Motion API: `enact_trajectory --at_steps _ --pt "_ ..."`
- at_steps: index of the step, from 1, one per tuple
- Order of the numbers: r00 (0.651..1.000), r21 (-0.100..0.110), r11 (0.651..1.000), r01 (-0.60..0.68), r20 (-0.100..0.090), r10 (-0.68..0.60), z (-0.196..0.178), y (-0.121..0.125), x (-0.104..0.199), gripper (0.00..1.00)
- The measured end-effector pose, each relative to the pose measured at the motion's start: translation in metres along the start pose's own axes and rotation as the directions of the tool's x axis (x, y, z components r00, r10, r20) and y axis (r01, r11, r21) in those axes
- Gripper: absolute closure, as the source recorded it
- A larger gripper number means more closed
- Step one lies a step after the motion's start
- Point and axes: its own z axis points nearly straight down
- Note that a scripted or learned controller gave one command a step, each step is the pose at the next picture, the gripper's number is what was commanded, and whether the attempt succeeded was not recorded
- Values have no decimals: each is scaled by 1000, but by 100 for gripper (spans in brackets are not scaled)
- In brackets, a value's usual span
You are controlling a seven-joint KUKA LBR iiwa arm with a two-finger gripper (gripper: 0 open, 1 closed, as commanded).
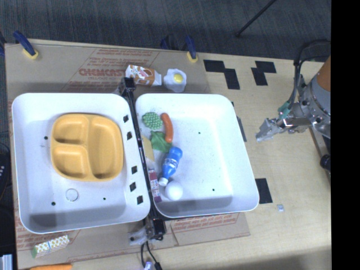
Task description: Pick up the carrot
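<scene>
Two shallow white bins side by side on cardboard sheet printed in red; lettering reads roughly "CHEMCAST", smaller lines beneath too blurred to read.

Left bin: yellow divided plate, three compartments, lying flat near the middle.

Right bin: items bunched along its left wall. Carrot, orange, lying lengthwise near upper left corner, just beside a green round item and touching green leafy piece below. Blue bottle tilted below carrot, white cap end down; label unreadable. White ball just beside the bottle's cap.

Outside bins, above the divider: small orange-and-white carton, print unreadable; beside it a white-and-yellow item, egg-like. Blue clamps at upper bench edge.

Gripper over bare bench right of right bin, well apart from carrot, pointing left. Nothing between fingers; spread or closed — cannot tell at this resolution.
</scene>
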Motion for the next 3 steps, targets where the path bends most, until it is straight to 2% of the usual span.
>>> enact_trajectory --at_steps 1,2,3 --pt "984 1 984 176 -1 -176 62 -6 22 100" --pt "952 0 952 307 0 -307 6 -7 1 100" --pt "864 0 864 504 -1 -504 35 -7 1 100"
